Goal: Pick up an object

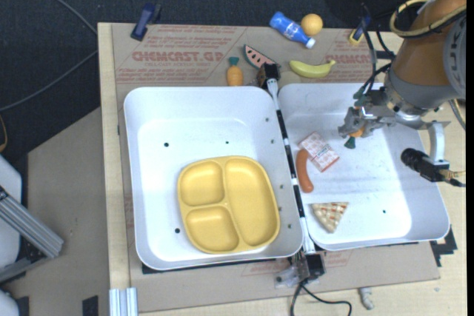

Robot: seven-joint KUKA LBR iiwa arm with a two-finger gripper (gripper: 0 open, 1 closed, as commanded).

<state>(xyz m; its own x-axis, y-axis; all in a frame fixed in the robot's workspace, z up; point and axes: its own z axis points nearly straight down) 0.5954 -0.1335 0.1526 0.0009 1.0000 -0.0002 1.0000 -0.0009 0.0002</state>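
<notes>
A: What lies under it all?

B: A brown board bench (185, 55) with red print, on dark carpet; two white bins side by side. The left bin (148, 122) holds a yellow divided plate (226, 202) toward its near edge; its far half is bare white.

A: And the right bin (415, 226)?

B: A hot dog (304, 171) lies along its left wall; a small red-and-white packet (320, 152) sits just beside it; a pizza slice (330, 214) lies nearer the front rim; the right half is open floor.

A: The gripper (357, 131)?

B: Low over the bin's far part, something orange at its tip; whether the fingers grasp it or stand apart I cannot tell.

A: Beyond the bins?

B: A banana (311, 69), blue bottle (290, 29), orange ball (312, 24), watermelon slice (256, 55) and small carrot (235, 74) on the board.
</notes>
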